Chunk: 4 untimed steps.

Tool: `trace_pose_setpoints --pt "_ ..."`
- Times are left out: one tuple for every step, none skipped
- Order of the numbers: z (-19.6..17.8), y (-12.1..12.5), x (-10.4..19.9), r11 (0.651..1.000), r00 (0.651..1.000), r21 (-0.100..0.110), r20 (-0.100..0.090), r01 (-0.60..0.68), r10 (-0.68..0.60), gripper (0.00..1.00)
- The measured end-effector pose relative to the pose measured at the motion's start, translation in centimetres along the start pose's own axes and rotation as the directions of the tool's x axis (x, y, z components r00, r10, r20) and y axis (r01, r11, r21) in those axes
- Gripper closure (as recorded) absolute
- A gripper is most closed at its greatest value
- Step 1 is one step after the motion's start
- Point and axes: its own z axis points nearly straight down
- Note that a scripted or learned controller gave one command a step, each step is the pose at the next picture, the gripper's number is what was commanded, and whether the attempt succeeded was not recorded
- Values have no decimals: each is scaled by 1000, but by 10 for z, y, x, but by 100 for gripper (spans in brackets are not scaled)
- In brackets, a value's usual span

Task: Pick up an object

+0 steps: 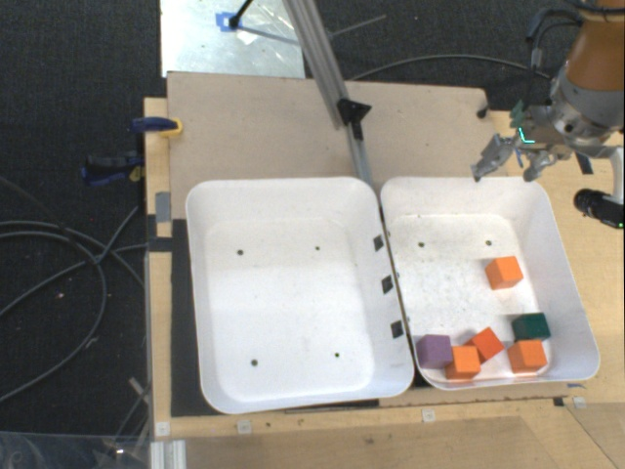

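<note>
The right bin [562,262] holds several small blocks. One orange block [504,272] lies alone near its middle right. A purple block [435,350], three orange blocks [465,362] [487,342] [527,357] and a dark green block [531,326] cluster along the bin's front edge. My gripper [512,160] hangs above the bin's back rim at the upper right, well away from the blocks. Its fingers [488,159] are spread open with nothing between them.
The left bin [210,291] sits beside the right one, with a row of black clips [387,283] on the shared rim. A slanted metal pole [322,52] crosses the back of the bench. A blue clamp [146,125] grips the bench's left edge.
</note>
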Motion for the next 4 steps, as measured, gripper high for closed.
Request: trace_pose_setpoints --pt "105 -57 -45 1000 1000 9 -1 -9 9 0" --pt "162 -81 -44 1000 1000 -4 1 -1 1 0" --pt "153 -81 -44 1000 1000 -3 0 -1 1 100" --pt "135 -164 13 1000 1000 5 -3 -3 3 100"
